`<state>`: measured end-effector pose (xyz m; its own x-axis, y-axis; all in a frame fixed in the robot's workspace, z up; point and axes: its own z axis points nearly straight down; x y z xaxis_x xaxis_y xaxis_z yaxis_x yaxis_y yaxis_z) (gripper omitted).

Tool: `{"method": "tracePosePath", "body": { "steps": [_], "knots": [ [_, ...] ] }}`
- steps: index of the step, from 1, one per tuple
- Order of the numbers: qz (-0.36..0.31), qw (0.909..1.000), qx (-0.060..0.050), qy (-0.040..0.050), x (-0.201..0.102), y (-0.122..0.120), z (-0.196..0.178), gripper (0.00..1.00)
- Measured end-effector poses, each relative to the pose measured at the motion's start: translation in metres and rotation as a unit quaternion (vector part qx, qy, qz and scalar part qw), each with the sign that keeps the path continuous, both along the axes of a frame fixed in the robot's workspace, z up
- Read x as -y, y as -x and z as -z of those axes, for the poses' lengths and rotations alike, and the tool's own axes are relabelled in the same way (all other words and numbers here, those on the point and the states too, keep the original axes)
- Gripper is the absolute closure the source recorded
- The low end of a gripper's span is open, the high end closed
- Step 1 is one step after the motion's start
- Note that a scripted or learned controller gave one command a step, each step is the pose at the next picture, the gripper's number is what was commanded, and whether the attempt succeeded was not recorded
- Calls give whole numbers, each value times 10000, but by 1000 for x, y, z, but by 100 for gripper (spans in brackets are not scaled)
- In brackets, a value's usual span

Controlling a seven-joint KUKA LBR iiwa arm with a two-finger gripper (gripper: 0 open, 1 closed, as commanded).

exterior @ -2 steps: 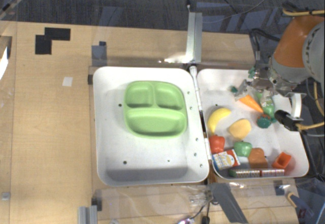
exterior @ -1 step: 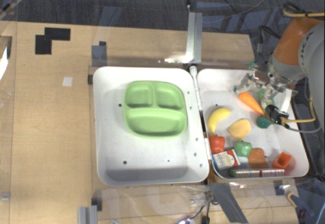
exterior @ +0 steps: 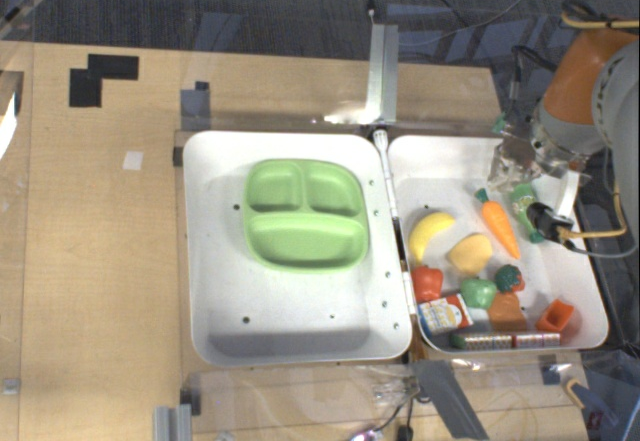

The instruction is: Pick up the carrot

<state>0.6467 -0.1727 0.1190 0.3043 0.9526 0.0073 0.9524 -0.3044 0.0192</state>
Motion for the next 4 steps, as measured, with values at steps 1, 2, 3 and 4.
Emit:
{"method": "tracePosePath", "body": {
  "steps": [1,2,3,4],
  "knots": [
    [-4,10000,0,0,0,0,0,0],
    [394,9992,-56,-47,-14,46,30,0],
    [408,9992,-34,-12,-10,45,19,100],
    [219,9997,-79,8,-21,15,-64,100]
  ]
}}
